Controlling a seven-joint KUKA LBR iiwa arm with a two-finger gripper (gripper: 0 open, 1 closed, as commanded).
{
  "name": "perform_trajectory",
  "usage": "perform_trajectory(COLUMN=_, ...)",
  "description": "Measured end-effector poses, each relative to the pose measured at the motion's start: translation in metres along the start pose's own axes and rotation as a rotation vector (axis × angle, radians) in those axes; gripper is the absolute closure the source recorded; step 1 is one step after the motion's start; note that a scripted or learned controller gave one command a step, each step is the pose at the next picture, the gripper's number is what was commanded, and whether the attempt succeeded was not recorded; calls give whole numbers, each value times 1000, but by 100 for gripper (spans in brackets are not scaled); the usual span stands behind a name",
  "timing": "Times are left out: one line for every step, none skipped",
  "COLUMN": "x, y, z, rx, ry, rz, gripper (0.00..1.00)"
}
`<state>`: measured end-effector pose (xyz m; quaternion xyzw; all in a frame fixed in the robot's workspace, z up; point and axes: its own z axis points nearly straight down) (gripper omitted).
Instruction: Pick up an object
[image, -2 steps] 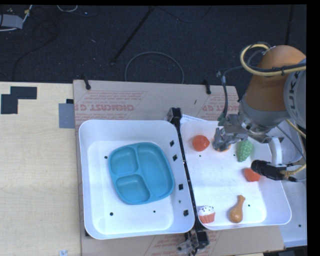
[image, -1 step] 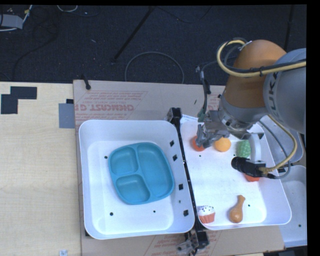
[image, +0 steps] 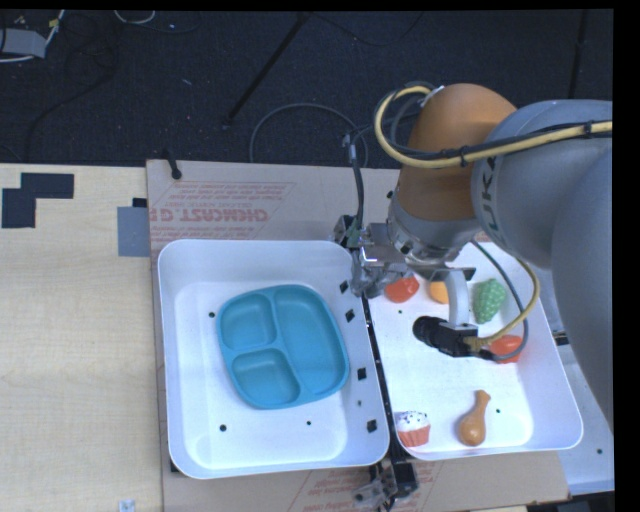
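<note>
The left bin (image: 200, 430) holds one item: a blue divided plate (image: 283, 345) with three compartments, lying flat at the bin's centre and turned slightly askew. We see nothing resting on it.

At the divider between the two bins, the gripper (image: 372, 266) sits low at about 11 o'clock of the right bin (image: 525, 405), close to that bin's inner wall. The wrist body above hides its working end, so we cannot tell whether it is parted or closed, and we see nothing held in it. The arm (image: 560, 200) enters from the right and covers the bin's 1 o'clock corner.

The candidate objects all lie in the right bin. A red-orange piece (image: 402, 290) lies just beside the gripper, at 11 o'clock. A toy cupcake (image: 412, 428) stands at 7 o'clock, against the near wall. A small orange piece (image: 438, 292) lies at 12 o'clock, near the red-orange one. A toy drumstick (image: 474, 418) lies at 6 o'clock, its narrow end pointing up the view. A green knobbly piece (image: 490, 300) rests at 1 o'clock, and a red piece (image: 507, 346) lies at 3 o'clock, partly covered by a cable.
</note>
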<state>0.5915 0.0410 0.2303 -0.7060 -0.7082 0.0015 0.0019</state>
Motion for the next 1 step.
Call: perform_trajectory(x=54, y=6, z=-8, rx=-2, ry=1, rz=-1, gripper=100)
